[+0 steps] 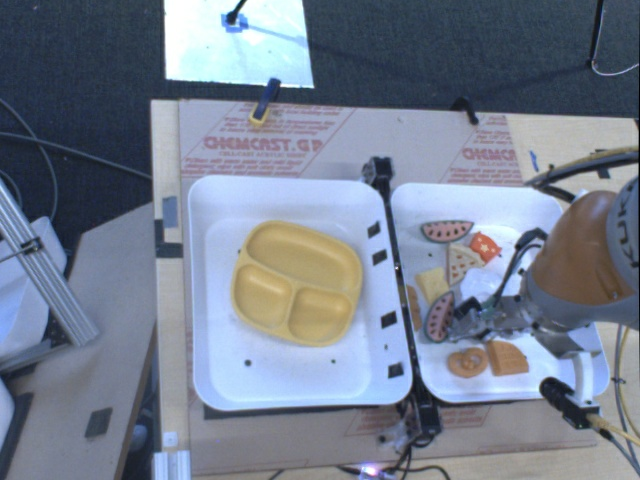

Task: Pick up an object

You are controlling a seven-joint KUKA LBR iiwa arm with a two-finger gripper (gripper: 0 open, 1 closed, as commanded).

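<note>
Two bins; claw [468, 311] fingers indistinct among toy food [447, 231].

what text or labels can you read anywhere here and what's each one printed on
"CHEMCAST GP": red print on the brown board under the bins, left side behind the left bin; the letters are soft, so the reading is approximate.
A second red print of the same look sits on the board right of that, behind the right bin; too blurred to read.
The yellow plate and the toy food show no text.
</note>
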